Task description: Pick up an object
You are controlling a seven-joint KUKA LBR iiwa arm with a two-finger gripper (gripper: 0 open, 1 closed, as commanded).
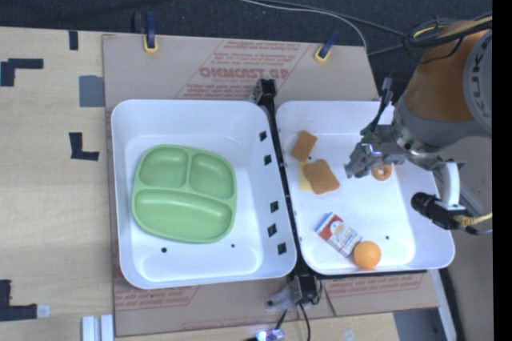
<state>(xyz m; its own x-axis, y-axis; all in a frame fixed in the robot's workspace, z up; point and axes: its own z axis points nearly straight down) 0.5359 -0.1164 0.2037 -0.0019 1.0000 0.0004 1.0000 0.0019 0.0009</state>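
Objects lie in the right bin point(400, 251): two brown blocks point(314, 166), a small carton point(339, 234), an orange ball point(367, 254). The hand point(366, 162) hovers low beside an orange ring point(382, 172); whether it is apart or together, I cannot tell. This looks like the approach; next it must settle over one item and close.

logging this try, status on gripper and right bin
Gripper low over right bin, beside small orange ring. Nothing seen gripped. Bread pieces close left.
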